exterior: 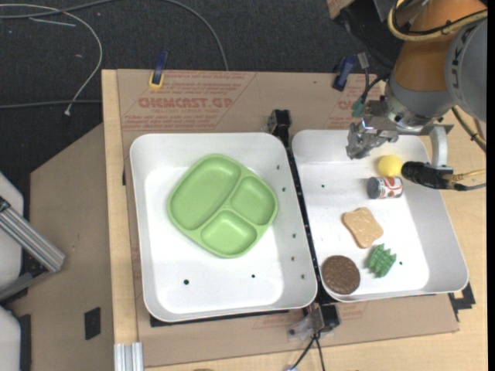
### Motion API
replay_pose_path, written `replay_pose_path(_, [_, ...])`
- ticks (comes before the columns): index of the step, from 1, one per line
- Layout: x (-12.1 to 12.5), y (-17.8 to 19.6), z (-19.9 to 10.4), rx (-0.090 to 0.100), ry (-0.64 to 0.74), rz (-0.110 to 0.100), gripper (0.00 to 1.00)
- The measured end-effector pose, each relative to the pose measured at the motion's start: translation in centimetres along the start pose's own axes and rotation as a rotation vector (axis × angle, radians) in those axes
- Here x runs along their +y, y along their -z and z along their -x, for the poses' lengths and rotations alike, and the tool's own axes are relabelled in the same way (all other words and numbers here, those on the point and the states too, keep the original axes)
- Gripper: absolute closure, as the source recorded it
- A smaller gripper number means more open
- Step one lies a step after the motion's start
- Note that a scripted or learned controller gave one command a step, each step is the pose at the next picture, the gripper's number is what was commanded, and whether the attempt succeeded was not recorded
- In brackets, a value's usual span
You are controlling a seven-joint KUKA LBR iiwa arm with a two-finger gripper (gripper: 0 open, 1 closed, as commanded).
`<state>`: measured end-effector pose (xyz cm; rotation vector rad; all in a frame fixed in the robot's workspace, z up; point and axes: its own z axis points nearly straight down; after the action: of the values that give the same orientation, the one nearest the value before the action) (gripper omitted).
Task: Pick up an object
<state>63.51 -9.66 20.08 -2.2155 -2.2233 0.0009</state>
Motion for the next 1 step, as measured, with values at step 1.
replay_pose_path(1, [0.84, 0.23, -4.73, 0.000, 0.001, 0.004, 1.00])
